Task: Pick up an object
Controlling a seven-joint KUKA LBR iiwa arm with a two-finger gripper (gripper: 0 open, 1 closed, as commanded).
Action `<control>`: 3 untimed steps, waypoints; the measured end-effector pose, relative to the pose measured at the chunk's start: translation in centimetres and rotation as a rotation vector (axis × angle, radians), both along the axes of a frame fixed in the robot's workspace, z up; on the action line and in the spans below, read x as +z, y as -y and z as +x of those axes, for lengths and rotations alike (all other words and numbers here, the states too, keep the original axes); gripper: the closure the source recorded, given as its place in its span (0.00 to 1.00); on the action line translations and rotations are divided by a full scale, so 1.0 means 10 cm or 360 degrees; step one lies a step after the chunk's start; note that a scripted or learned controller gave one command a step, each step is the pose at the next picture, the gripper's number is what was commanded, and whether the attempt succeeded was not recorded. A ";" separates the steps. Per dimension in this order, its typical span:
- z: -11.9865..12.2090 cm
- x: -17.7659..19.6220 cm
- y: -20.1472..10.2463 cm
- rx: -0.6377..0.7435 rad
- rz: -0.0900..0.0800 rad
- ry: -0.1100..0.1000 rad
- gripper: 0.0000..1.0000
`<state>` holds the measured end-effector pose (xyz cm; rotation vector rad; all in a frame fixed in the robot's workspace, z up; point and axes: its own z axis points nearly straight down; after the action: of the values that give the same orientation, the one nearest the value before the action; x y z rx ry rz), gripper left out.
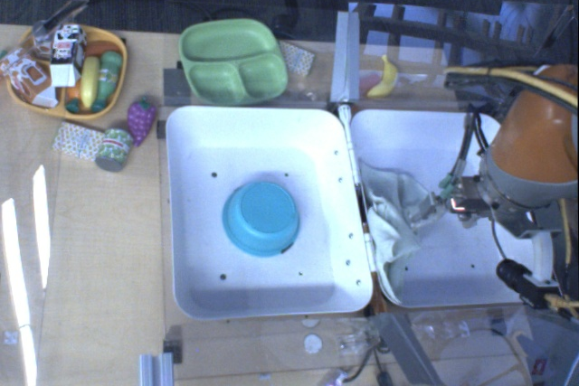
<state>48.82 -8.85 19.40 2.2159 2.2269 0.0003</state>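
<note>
A blue bowl (262, 218) sits in the left bin (194, 285); a crumpled cloth (391, 211) in the right bin (470, 285).

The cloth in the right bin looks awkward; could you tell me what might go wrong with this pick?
The cloth lies bunched against the wall between the bins, so part could snag or drag over it if lifted. The gripper meets only its right edge, so a grasp may catch a thin fold and slip.

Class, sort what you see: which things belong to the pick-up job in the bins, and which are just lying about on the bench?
Job:
gripper
grey cloth in the right bin
blue bowl in the left bin

Lying about:
green divided tray
yellow bowl of toy food
toy banana
toy grapes
</note>
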 end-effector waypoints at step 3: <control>1.12 -0.92 0.14 -0.0216 -0.0001 0.0031 1.00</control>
<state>60.03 -10.21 10.17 2.3509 2.0623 0.0216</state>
